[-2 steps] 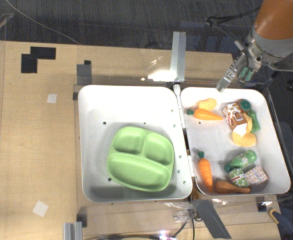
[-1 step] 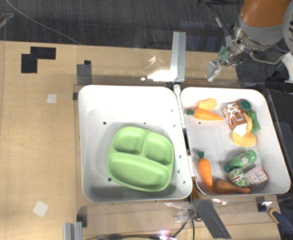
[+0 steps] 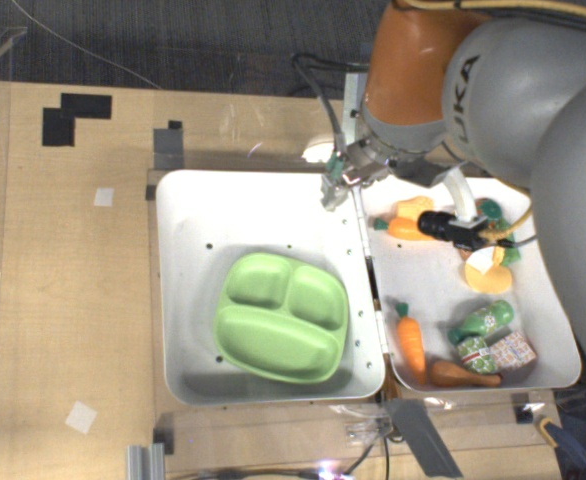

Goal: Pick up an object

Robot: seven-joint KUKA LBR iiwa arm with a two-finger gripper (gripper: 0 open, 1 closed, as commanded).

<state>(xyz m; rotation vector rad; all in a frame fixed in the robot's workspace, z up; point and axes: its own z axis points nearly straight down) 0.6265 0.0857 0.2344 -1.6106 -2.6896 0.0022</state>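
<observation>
one fixed camera over the bench

it looks down at a slant on the bench point(image 3: 53, 268), close enough that the view's left bin point(image 3: 188, 228) and right bin point(image 3: 428, 268) fill mid-frame; the arm point(image 3: 513, 78) enters from the view's right.

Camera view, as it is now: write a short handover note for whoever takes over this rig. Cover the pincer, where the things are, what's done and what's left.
Pincer: over the far end of the wall the two bins share. Open or shut cannot be read, and no object is seen in it.
Left bin: a green divided plate.
Right bin: a carrot near the front, a green packet, a yellow piece and other small items.
Done: nothing picked up yet.
Left: the whole pick, meaning choose an object, close on it and lift.
</observation>
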